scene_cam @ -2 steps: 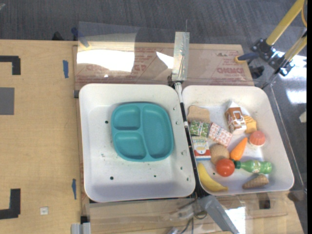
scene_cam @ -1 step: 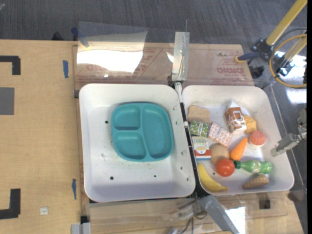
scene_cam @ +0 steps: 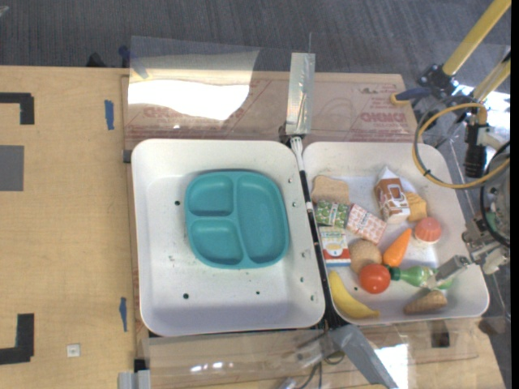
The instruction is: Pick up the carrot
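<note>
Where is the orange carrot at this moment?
The orange carrot lies tilted in the right white bin, near its middle, just above the red tomato and left of the round orange-red fruit.

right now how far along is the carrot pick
Nothing looks done: the carrot lies in the right bin among the other toy food, beside the tomato. In hand: the gripper is low at that bin's right side, near the green item, not on the carrot. Left: reach the carrot, grasp it and lift it.
</note>
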Robot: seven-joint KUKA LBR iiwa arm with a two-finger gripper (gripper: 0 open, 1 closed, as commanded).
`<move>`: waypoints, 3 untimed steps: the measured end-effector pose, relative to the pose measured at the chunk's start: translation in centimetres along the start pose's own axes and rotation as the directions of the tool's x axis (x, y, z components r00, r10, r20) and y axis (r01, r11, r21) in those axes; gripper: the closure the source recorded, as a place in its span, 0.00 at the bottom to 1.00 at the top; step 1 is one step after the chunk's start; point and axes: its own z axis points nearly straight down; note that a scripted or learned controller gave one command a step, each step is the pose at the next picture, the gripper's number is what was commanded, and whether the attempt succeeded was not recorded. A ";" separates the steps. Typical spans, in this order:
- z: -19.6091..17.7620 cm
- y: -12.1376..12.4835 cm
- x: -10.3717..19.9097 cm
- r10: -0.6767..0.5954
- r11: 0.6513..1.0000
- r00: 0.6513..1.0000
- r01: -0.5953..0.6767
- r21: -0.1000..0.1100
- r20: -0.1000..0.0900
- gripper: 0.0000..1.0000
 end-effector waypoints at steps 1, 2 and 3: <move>1.1 -0.7 -0.2 -0.044 0.999 0.999 0.044 0.019 -0.015 0.00; 2.5 -1.0 -0.2 -0.039 0.999 0.999 0.039 0.030 -0.015 0.00; 2.2 -9.6 0.2 0.022 0.997 1.000 -0.023 -0.078 -0.011 0.00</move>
